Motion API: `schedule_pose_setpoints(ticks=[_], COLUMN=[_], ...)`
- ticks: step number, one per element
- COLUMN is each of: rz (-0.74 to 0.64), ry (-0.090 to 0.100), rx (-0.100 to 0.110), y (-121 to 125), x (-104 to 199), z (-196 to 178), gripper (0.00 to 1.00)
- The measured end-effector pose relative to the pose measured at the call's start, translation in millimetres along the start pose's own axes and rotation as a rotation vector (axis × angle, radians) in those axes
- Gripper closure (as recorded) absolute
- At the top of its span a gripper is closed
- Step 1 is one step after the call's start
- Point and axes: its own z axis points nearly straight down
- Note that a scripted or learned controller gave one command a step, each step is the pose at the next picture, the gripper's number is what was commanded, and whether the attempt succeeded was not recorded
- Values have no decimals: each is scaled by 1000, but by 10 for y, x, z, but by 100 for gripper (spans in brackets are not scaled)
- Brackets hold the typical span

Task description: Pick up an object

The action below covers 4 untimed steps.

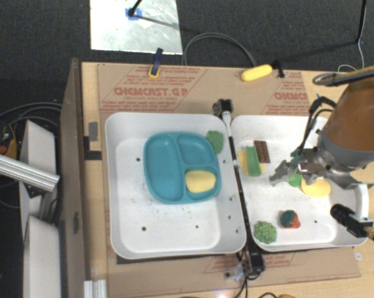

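My gripper (290, 171) hangs low over the middle of the right bin (280, 126), reaching in from the right. A small green piece (295, 180) lies right under it, partly hidden by it. A yellow round piece (317, 188) sits just to the right of that, touching the arm's shadow. To the left of the gripper lie a yellow-and-green block (251, 161) and a brown block (262, 151). Nearer the front edge rest a red-and-green ball (289, 218) and a bumpy green piece (265, 231).
The left bin (128, 228) holds a blue divided plate (168, 166) with a yellow piece (200, 181) in one compartment and a green piece (215, 140) at its far right corner. A yellow banana (256, 73) lies on the bench behind the bins.
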Motion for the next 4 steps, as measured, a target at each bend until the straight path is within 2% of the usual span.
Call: schedule_pose_setpoints(ticks=[1, 2, 3, 4], rz=[3, 1, -3, -6], ry=[-4, -3, -5, 1], rx=[-6, -4, -14, -1], y=[607, 569, 1356, 1501], x=[-560, -381, -669, -42], z=[-17, 1239, 622, 1164], gripper=[0, 0, 0, 0])
